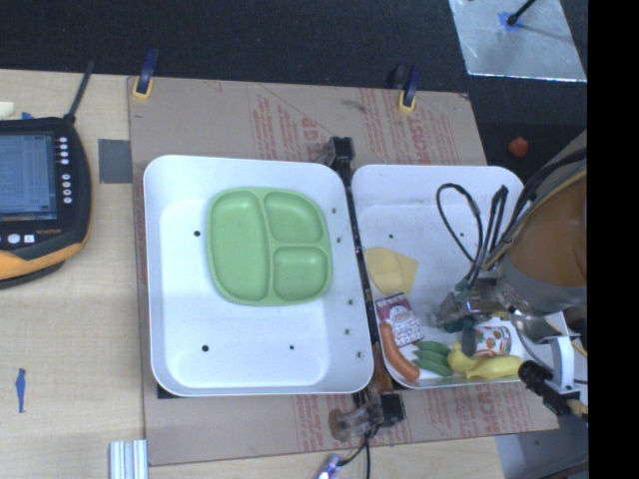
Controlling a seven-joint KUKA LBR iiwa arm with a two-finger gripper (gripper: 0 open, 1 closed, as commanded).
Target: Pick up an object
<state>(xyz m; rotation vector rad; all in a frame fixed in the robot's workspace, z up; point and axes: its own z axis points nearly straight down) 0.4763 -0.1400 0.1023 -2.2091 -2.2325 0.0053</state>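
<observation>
Crowded at the near edge of the right bin (pixel 399 183) lie a banana (pixel 487 368), a hot dog (pixel 397 353), green beans (pixel 433 356) and a small carton (pixel 491 339), all touching or just beside each other. Above them is the gripper (pixel 461 307) (I cannot tell how its jaws stand). Such a tight pile may cause a slip, or two things lifting together.

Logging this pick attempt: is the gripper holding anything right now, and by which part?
Cannot be told. The gripper is low in the right bin, over the packet and banana, but its fingertips are not clear.
</observation>
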